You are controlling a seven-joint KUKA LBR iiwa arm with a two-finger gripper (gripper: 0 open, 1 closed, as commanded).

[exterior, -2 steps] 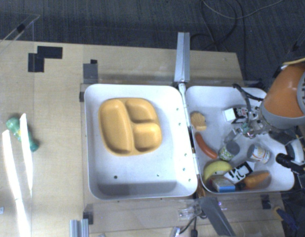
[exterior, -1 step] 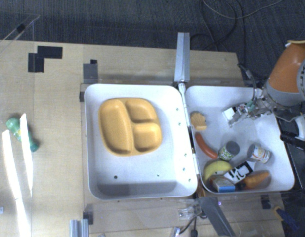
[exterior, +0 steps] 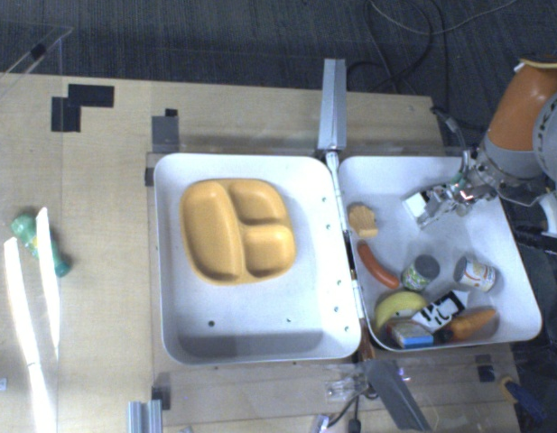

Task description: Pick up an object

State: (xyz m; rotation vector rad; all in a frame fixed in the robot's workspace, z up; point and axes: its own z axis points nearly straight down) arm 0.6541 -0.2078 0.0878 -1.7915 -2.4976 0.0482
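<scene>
A yellow divided tray [exterior: 239, 229] lies in the left bin [exterior: 170, 269]. In the right bin [exterior: 513, 242], near the wall shared with that bin, sit a tan cookie [exterior: 362, 220], a sausage [exterior: 377, 266], a banana [exterior: 395, 306] and a carrot [exterior: 472, 322]. Over the right bin's far corner hangs the gripper [exterior: 433, 207]; its state I cannot tell.

Divided tray [exterior: 237, 228] in left bin [exterior: 170, 269]; banana [exterior: 397, 306] in right bin [exterior: 513, 269].
</scene>
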